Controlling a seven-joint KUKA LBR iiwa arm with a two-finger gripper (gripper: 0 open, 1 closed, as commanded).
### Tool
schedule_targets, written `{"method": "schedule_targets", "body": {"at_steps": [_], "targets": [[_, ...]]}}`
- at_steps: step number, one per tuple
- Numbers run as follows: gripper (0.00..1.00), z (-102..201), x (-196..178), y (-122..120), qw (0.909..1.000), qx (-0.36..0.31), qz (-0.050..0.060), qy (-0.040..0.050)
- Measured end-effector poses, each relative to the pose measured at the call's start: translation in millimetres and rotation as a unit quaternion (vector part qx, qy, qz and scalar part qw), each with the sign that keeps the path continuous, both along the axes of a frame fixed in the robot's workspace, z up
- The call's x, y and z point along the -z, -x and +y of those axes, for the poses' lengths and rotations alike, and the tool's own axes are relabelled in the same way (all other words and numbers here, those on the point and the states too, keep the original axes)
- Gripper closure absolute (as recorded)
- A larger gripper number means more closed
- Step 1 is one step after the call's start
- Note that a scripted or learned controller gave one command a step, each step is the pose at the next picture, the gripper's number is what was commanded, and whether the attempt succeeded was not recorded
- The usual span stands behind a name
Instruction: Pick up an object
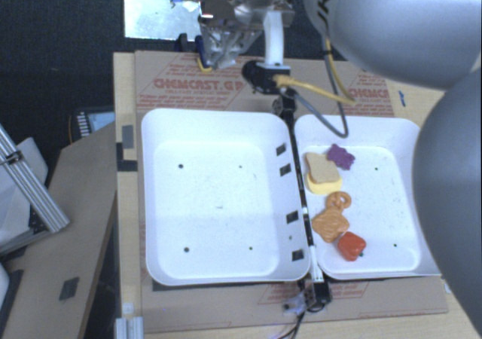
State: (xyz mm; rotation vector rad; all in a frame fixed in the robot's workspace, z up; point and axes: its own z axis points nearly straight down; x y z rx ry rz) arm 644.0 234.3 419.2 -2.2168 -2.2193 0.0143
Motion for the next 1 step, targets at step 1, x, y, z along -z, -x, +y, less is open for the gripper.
{"method": "schedule_targets", "body": {"at_steps": [1], "targets": [[1.0,-68.2,-103.5,39.5,0.9999,0.003,-0.011,-0.0026]]}}
